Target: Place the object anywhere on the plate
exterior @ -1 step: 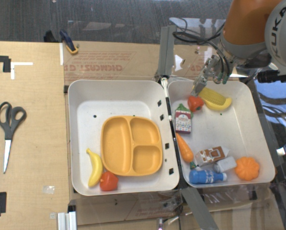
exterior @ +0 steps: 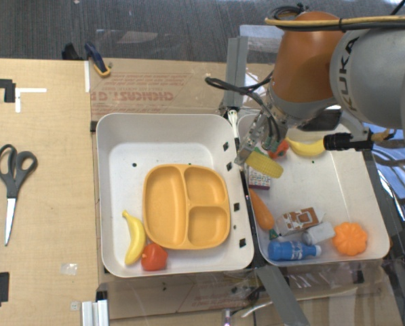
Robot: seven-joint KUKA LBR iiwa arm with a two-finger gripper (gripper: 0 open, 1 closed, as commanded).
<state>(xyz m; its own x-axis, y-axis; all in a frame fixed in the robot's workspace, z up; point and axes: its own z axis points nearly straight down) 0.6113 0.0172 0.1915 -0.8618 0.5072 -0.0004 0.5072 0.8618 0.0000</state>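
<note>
A yellow three-compartment plate [exterior: 186, 206] lies in the middle of the left bin [exterior: 114, 182]. My gripper [exterior: 256, 153] hangs over the left edge of the right bin [exterior: 375, 202], just right of the wall between the bins. A yellow corn cob [exterior: 265, 163] sits between its fingers, tilted and lifted above a small carton [exterior: 258, 179]. The corn is to the right of the plate and a little further back, apart from it.
A banana [exterior: 134, 238] and a red tomato [exterior: 154, 257] lie at the left bin's front left. The right bin holds another banana [exterior: 306, 147], a carrot [exterior: 261, 209], a brown box [exterior: 298, 221], a blue bottle [exterior: 292, 251] and an orange pumpkin [exterior: 351, 238]. Scissors [exterior: 12, 175] lie on the bench at left.
</note>
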